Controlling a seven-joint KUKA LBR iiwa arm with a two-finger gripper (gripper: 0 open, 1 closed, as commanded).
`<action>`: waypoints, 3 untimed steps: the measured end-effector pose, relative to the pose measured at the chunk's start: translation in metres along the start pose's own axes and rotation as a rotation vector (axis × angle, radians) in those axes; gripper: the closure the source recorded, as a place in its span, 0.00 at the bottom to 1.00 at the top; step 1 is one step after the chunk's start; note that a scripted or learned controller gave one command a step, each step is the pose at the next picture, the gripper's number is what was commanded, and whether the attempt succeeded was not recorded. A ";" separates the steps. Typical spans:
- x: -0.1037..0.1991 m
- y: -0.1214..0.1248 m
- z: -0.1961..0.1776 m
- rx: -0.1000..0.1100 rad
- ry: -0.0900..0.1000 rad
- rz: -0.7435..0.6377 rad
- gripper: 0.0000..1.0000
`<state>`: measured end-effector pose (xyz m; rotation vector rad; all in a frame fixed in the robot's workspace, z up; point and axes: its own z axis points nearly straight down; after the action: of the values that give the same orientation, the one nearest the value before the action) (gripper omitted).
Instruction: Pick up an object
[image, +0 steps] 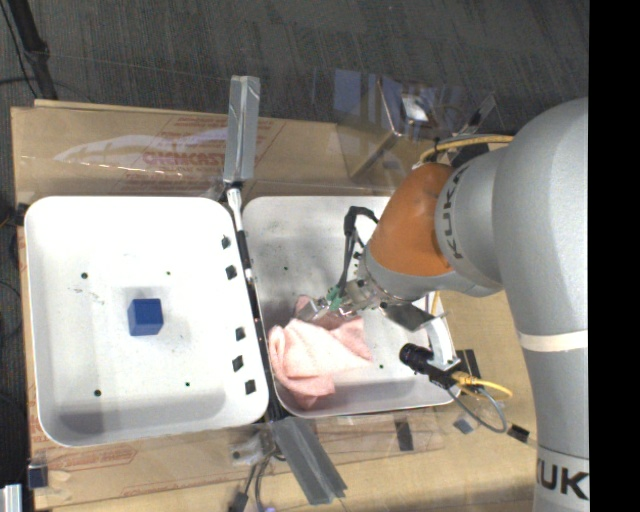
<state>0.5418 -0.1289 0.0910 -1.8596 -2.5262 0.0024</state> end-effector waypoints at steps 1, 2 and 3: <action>-0.001 0.000 -0.010 0.001 0.000 -0.004 1.00; 0.049 0.019 -0.131 -0.005 -0.003 0.106 1.00; 0.049 0.018 -0.131 -0.005 -0.003 0.107 0.00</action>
<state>0.5454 -0.0770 0.2222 -1.9951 -2.4271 -0.0006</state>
